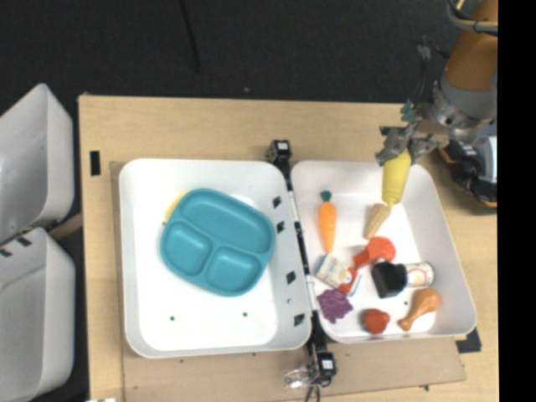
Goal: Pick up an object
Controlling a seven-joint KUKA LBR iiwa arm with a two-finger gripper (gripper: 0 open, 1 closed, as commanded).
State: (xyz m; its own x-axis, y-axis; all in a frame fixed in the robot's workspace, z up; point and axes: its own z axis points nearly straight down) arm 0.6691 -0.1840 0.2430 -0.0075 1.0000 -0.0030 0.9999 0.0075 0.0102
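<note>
Yellow thing (177, 202) mostly hidden under the blue tray (219, 241). Small packet (332, 270) too blurry to read. Arm (471, 53) cut off at the top.

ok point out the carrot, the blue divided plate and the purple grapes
carrot (327, 225), camera view, middle of its orange body
blue divided plate (219, 241), camera view, ridge between its compartments
purple grapes (335, 305), camera view, centre of the bunch
</note>
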